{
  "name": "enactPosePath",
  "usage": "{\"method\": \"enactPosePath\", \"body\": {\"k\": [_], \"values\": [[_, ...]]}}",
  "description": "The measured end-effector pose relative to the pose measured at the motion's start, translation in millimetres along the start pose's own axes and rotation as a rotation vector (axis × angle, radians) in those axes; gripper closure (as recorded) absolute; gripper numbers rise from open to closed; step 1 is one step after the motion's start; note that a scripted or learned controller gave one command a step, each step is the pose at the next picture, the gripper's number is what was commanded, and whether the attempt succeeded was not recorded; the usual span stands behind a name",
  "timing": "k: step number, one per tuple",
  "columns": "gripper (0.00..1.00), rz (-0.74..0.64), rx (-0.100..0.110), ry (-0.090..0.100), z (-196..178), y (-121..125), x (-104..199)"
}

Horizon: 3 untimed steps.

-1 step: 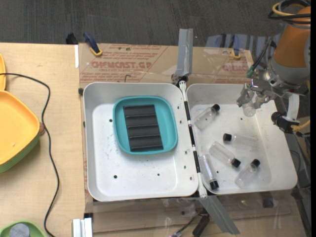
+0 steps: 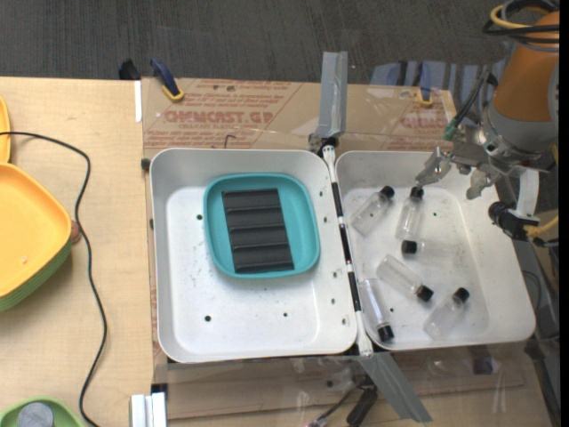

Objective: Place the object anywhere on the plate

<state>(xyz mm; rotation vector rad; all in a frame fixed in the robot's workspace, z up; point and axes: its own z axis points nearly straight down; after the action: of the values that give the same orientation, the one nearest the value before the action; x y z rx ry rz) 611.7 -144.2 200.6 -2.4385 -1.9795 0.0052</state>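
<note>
Camera view: left bin [image 2: 178,318] holds a teal plate [image 2: 307,229] with a dark ribbed insert and no vial on it. Right bin [image 2: 498,318] holds several clear, black-capped vials [image 2: 404,278], all loose. Gripper [image 2: 449,169] hovers over that bin's rear edge; whether it is released or clenched cannot be told. Judged progress: nothing picked, nothing placed.

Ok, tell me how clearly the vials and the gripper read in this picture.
Camera view: even light, soft shadows; clear vials almost vanish against the white right bin, black caps stand out; gripper small and slightly blurred at the bin's far edge; teal plate sharp.
</note>
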Motion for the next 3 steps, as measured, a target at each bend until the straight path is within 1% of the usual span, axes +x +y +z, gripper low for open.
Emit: {"method": "enactPosePath", "body": {"k": [1, 2, 3], "values": [[0.0, 0.069, -0.001, 0.0, -118, -33, -55], [0.0, 0.102, 0.0, 0.0, -237, -65, -86], [0.0, 0.233, 0.001, 0.0, -239, -44, -81]]}}
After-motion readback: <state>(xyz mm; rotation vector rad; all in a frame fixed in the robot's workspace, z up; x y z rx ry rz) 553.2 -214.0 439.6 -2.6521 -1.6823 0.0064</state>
